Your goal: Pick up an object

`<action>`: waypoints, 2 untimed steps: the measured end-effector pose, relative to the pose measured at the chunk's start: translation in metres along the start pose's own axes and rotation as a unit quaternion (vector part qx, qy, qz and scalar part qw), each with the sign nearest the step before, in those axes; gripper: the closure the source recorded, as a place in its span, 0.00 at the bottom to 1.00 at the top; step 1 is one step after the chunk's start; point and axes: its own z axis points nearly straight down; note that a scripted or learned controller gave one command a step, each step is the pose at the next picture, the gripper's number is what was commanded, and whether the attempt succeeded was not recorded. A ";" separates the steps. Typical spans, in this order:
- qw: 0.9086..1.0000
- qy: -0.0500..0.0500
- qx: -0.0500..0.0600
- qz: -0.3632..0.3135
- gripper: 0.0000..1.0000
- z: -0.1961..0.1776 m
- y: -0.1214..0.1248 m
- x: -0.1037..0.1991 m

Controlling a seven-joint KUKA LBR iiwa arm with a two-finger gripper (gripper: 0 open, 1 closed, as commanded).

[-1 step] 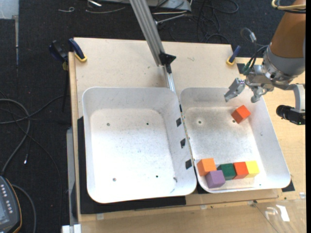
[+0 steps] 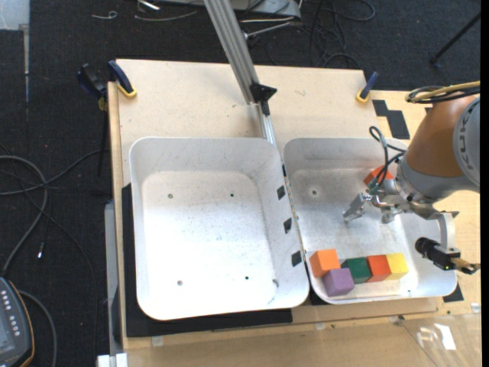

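Underneath, pale wooden bench, black carpet around.

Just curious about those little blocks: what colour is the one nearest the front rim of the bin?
Purple, seen in the camera view.

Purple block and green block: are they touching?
Touching. The camera view shows the purple block pressed against the green block in the right bin, with no white floor between them.

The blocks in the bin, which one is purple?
The purple block sits at the front left of the cluster in the right bin, just below the orange block. The others in the row are green, red-orange and yellow.
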 end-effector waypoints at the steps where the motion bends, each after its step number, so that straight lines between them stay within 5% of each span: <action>1: 1.000 -0.002 -0.008 -0.003 0.00 -0.037 0.035 -0.025; 2: 1.000 -0.002 -0.007 -0.004 0.00 -0.011 0.090 -0.037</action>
